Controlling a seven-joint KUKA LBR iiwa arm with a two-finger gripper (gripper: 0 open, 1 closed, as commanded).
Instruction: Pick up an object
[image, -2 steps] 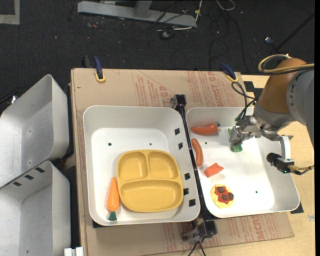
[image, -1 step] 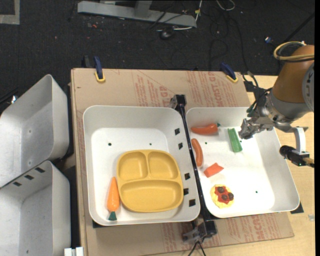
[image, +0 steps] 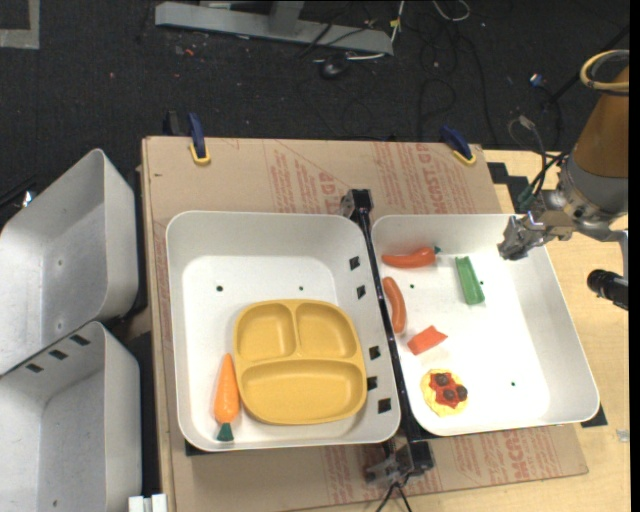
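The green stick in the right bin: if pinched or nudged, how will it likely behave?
The green stick looks straight and blocky, so probably stiff, not floppy. It is small and thin, so likely light. It lies flat and apart from the sausage, so a nudge would probably slide it across the smooth floor of the right bin rather than roll it.

You get even, bright overhead light; the white bins (image: 300, 235) nearly wash out along their rims. Shadows stay soft and short. The dark floor (image: 90, 70) beyond the surface's far edge looks grainy, and detail is slightly soft.
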